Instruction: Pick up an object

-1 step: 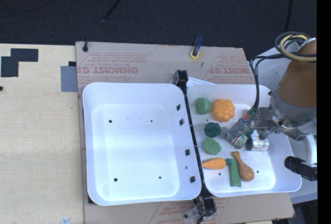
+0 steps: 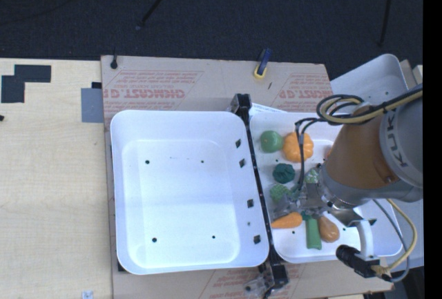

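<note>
The bench point(image 2: 55, 173) spreads across the lower part of the frame, pale wood at the left and a brown cardboard sheet point(image 2: 207, 87) under the two bins. The left bin point(image 2: 131, 152) takes up the middle of the frame. The right bin point(image 2: 293, 256) sits at the lower right, touching the left one along a black clip strip, and it holds all the toy food.

The arm point(image 2: 369, 152) comes in from the right edge and hangs over the right bin, covering much of its far half. The gripper point(image 2: 304, 197) sits at the arm's lower left end, low over the pile; whether it is wide, narrow or holding something cannot be told from here.

The nearest pieces lie just below and to the left of the gripper. An orange carrot point(image 2: 286, 222) lies just below it, its long axis running left to right. A green stick point(image 2: 313, 232) lies beside it, long axis running up and down the frame, next to an orange lump point(image 2: 329, 228). Above the gripper sit a dark green ball point(image 2: 283, 172), an orange fruit point(image 2: 297, 147) and a light green ball point(image 2: 271, 141).

The carrot looks like the likely target. The pieces crowd together, so a grasp may nudge a neighbour.
</note>
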You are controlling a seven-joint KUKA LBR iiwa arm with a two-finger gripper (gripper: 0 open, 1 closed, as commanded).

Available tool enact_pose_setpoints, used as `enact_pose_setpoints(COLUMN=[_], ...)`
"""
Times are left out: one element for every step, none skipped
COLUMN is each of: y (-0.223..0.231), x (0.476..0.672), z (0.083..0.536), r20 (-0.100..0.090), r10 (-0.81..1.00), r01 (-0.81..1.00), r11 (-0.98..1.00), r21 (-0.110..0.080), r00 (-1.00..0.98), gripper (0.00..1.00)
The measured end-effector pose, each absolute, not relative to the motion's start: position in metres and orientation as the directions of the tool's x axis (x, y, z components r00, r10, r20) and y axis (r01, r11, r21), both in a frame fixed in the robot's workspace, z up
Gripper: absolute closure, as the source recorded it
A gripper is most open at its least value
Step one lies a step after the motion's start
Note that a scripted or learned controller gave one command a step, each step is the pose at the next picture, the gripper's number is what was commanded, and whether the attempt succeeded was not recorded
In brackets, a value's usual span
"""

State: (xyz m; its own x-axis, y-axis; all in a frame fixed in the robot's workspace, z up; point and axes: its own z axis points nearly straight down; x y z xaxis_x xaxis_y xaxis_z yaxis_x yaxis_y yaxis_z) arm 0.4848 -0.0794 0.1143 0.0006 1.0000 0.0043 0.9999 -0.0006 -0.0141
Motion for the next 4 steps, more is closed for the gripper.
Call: enact_pose_setpoints(y=[-0.093, -0.080, -0.081, -0.082], x=[0.550, 0.591, 0.589, 0.588], z=[0.096, 0.087, 0.097, 0.106], r20=[0.000, 0.001, 0.002, 0.003], r10=[1.000, 1.000, 1.000, 1.000], r01=[1.000, 1.000, 1.000, 1.000], r11=[0.001, 0.002, -0.003, -0.006], r21=[-0.001, -0.001, -0.006, -0.008], r00=[-0.001, -0.002, 0.003, 0.006], gripper=[0.00, 0.00, 1.00, 1.00])
